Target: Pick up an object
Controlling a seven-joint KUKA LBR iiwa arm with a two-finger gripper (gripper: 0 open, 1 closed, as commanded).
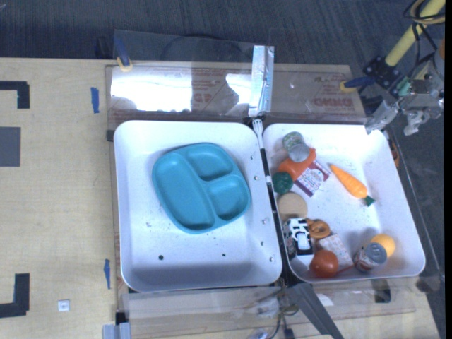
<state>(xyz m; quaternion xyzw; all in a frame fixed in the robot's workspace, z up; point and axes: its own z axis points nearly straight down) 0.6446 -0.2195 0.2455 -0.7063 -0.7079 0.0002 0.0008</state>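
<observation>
The bench [56, 189] was big and pale wood, and two white bins sat on it side by side. The left bin [141, 246] had one blue tray [201, 186] with three parts lying in it. The right bin [402, 196] was full of small toys, and any of them could be the thing to pick up. An orange carrot [348, 180] lay on the right side of that bin. A can [294, 145] stood at the far side, with an orange bottle [296, 167] and a packet with a dark red label [311, 179] just beside it. A round tan thing [292, 205] lay in the middle, near a black and white toy [299, 234]. A red tomato [325, 263], a little tin [370, 256] and a yellow ball [383, 245] sat along the near side. The end effector [385, 115] was up at the far right corner, outside the pile and well apart from the toys. I could not tell how it was set. Nothing was picked up yet, so I think the whole job was left to do. The words on the far board and the packet were too blurry to read.
</observation>
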